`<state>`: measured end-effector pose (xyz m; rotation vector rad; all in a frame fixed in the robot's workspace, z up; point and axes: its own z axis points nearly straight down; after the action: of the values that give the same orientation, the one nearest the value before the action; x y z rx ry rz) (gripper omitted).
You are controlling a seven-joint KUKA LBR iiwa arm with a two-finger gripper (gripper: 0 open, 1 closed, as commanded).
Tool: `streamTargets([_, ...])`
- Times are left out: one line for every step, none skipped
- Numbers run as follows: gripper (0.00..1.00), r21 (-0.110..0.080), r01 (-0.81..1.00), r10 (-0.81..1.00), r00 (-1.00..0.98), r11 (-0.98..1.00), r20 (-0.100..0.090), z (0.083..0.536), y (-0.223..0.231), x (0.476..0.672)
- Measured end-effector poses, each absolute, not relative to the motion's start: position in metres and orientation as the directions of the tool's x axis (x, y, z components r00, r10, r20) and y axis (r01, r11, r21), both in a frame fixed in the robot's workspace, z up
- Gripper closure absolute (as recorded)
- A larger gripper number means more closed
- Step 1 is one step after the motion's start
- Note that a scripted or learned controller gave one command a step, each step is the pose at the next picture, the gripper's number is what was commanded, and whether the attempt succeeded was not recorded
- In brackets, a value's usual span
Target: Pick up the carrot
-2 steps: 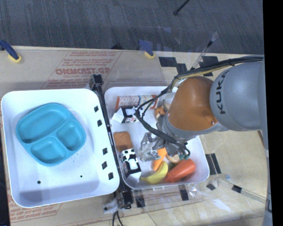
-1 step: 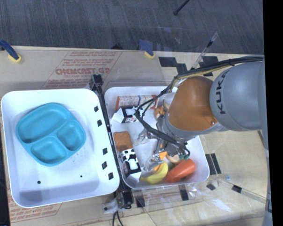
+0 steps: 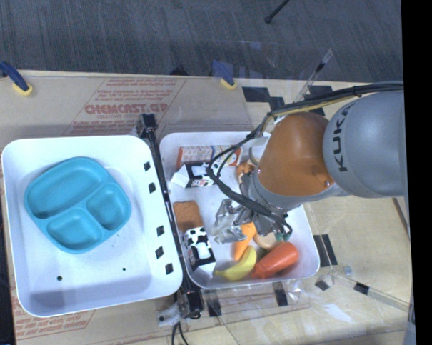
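- Nearest the camera, the bench (image 3: 365, 319) is showing its pale wooden top along the bottom edge of the view, with black tape marks beside the bins.
- In the near corner of the right bin (image 3: 306, 268), a red-orange pepper-like toy (image 3: 277, 258) is lying against a yellow banana (image 3: 238, 267), the two touching.
- The carrot (image 3: 242, 246), a small orange piece, is lying just above the banana and just below the hand, tilted, near the middle of the right bin's near half.
- The hand (image 3: 232, 221) is hanging low over the right bin, its metal fingers pointing down toward the carrot; whether they are open or closed cannot be told, and nothing is visibly sitting between them.
- A black-and-white block (image 3: 198, 244) is resting by the bin's left wall, with a brown bread-like slab (image 3: 187, 214) just beyond it.
- The arm (image 3: 344, 155), grey with an orange band, is reaching in from the right and covering much of the right bin.
- Beyond the hand, a few printed packets (image 3: 198, 165) are lying at the bin's far side.
- In the left bin (image 3: 35, 283), a blue divided tray (image 3: 78, 203) is sitting in the far half.
- Farthest off, two blue clamps (image 3: 15, 77) are gripping the bench's far edge.
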<state>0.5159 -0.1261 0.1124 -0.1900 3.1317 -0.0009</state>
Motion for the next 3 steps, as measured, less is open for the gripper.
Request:
streamTargets([1.00,0.000,0.524,0.524,-0.851,0.851,0.001,0.134,-0.094,0.501])
streamTargets([0.00,0.000,0.524,0.524,-0.852,0.852,0.002,0.134,-0.094,0.501])
streamTargets([0.00,0.026,0.583,0.584,-0.812,0.812,-0.015,0.108,-0.111,0.489])
